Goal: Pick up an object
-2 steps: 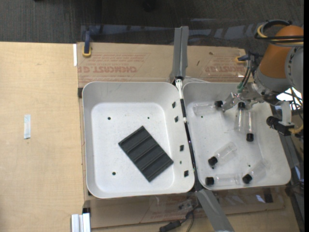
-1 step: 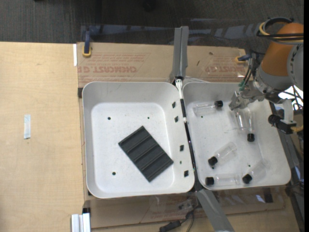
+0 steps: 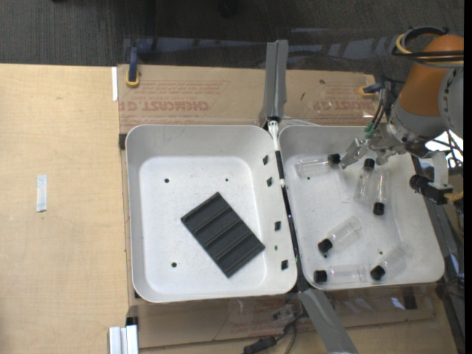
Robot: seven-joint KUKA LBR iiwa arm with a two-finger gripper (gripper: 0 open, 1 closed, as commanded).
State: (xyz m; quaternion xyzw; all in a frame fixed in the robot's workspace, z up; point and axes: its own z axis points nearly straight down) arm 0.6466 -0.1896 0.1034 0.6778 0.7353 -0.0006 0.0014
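Dark carpet (image 3: 221, 13) lies beyond the bench, with chair legs at the upper edge. Brown cardboard (image 3: 199, 98) backs two shallow white bins set side by side, and a pale wooden surface (image 3: 55, 198) extends to the left, bearing a small strip of tape (image 3: 41, 194). Left bin (image 3: 140, 153): holds one dark ribbed rectangular block (image 3: 222, 234), lying flat and turned diagonally near the centre. Right bin (image 3: 431, 260): holds several clear tubes with black caps. One tube (image 3: 316, 165) lies near the upper left, one (image 3: 371, 186) stands just below the gripper, one (image 3: 339, 236) lies diagonally at mid-bin, and two more (image 3: 341, 275) (image 3: 389, 264) rest along the lower wall. Grey divider bar (image 3: 276, 80): rises between the bins at the back. Arm (image 3: 431, 80), with its orange band, enters from the right and overhangs the upper right corner of the right bin. Gripper (image 3: 366, 147): poised above the upper part of the right bin, near the upper tubes; whether it is spread or closed cannot be told, and nothing is seen held in it.
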